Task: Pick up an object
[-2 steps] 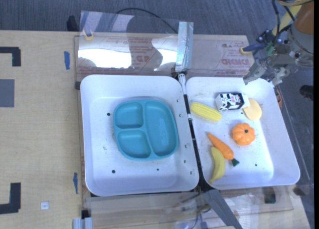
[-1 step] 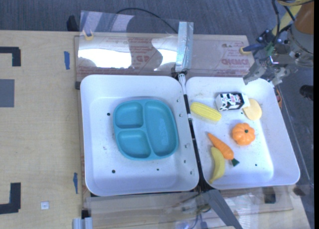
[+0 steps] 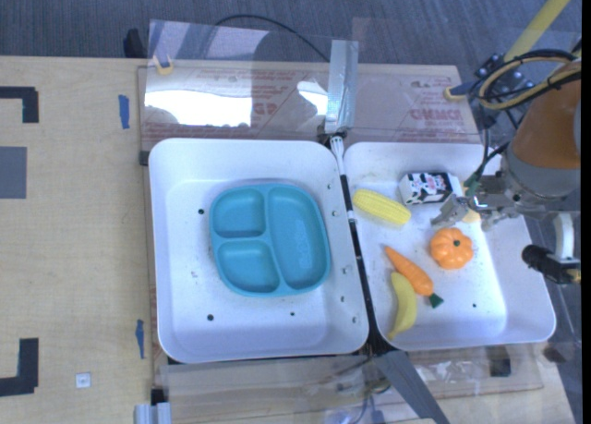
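Reading the camera view, I place the claw [image 3: 466, 207] low in the right bin [image 3: 526, 321], near its far right side. Its fingers look parted, with nothing between them. The orange pumpkin [image 3: 451, 248] sits just beside the claw, on the near side, apart from the fingers. It is round, so no long axis constrains the approach. The cow-print carton [image 3: 425, 187] lies just to the claw's left. I judge the pumpkin the nearest candidate; a short shift toward the near rim should centre it.
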### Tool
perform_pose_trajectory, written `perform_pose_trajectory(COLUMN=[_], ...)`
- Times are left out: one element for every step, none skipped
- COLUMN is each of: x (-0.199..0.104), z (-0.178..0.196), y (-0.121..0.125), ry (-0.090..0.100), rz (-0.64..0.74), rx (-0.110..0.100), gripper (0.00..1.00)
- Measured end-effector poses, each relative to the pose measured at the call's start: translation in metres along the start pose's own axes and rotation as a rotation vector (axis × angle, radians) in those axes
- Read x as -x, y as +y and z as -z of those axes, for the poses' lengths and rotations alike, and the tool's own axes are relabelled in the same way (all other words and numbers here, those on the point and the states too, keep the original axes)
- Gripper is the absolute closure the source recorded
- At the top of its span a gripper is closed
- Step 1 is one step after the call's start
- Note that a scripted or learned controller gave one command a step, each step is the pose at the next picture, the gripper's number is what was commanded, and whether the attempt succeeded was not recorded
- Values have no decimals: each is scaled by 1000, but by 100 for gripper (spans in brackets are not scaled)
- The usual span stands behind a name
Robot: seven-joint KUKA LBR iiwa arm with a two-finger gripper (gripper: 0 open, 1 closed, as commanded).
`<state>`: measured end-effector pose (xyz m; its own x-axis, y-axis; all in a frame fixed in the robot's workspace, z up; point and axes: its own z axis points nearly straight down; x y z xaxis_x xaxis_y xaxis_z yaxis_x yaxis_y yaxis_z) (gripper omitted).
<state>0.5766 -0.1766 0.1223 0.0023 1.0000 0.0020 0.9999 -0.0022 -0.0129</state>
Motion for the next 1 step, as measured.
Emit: perform_pose_trajectory(x=[-32], z=[-37], y=[-59], ry=[-2], rz=[-54], rx=[17], gripper=[0])
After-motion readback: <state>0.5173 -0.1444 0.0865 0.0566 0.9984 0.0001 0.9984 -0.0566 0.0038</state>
